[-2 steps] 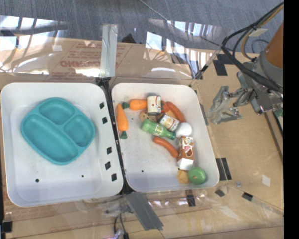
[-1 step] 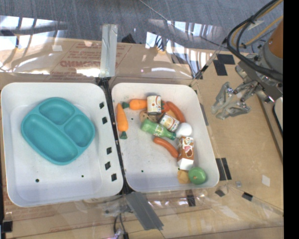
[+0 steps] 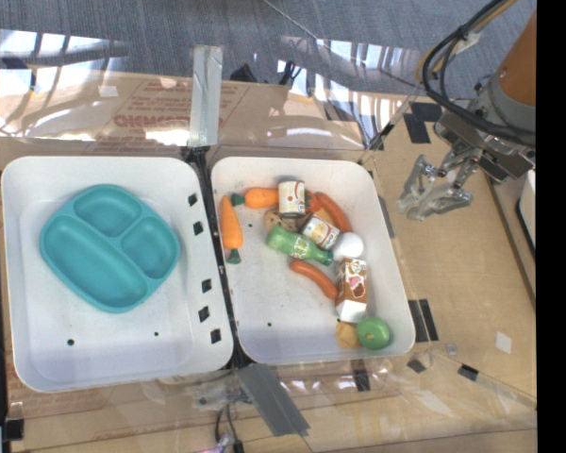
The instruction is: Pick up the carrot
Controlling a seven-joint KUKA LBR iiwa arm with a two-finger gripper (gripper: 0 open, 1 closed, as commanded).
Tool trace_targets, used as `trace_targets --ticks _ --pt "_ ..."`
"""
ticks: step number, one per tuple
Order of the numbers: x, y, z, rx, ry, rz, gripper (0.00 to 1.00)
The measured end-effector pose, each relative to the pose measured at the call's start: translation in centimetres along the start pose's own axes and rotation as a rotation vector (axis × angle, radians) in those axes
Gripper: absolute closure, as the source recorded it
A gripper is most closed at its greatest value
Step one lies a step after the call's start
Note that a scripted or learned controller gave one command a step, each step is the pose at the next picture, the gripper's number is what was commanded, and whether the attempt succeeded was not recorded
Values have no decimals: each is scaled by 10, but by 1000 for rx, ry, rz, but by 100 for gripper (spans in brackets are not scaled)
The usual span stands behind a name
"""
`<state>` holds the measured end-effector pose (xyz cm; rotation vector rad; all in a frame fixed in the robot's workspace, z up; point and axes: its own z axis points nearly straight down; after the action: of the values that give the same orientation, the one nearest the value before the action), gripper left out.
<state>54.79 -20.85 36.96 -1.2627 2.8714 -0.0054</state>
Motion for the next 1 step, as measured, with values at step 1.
trace_targets --ticks 1 --pt "2 1 -39 -1 1 -296 100"
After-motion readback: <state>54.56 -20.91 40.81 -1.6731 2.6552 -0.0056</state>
